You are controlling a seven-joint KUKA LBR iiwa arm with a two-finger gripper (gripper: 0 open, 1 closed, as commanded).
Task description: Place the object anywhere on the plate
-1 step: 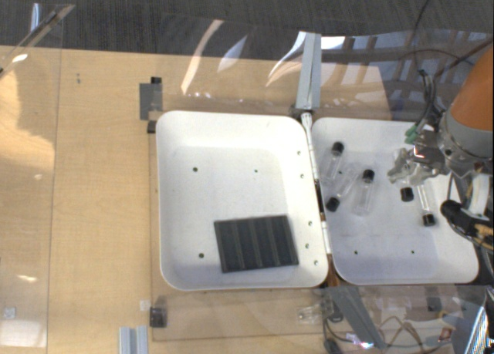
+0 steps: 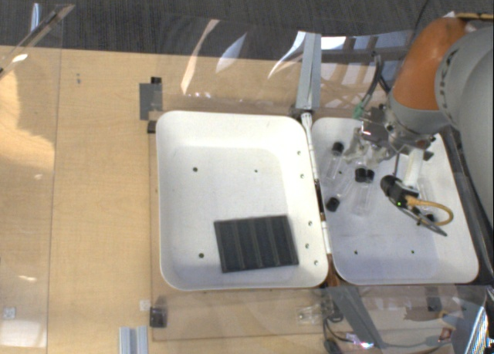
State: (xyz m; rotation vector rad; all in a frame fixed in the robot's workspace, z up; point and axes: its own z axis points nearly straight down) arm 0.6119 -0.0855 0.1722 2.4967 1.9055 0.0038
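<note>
**Small, clear, crowded: a slipped or mistaken pick is the danger**

The pale wooden worktop (image 2: 93, 190) carries two bins, and any carry must pass from one to the other. The grey arm with its orange band (image 2: 428, 59) hangs over the shallow white right bin (image 2: 432, 260). The dark ribbed rectangular plate (image 2: 255, 242) lies in the shallow white left bin (image 2: 231, 125), near its front wall and well apart from the arm. A weak grip would likely drop the load at the two rims between.

The tool (image 2: 369, 144) sits low over the right bin's far part. I cannot tell whether it is spread, pressed together or pinching anything.

A small clear piece with a black cap (image 2: 363, 177) lies just beside the tool, toward the front. Two similar pieces lie near, the rear capped piece (image 2: 337, 148) and the front capped piece (image 2: 332, 203). The tool could knock them or take the wrong one. Such clear, small things probably slip easily.
</note>
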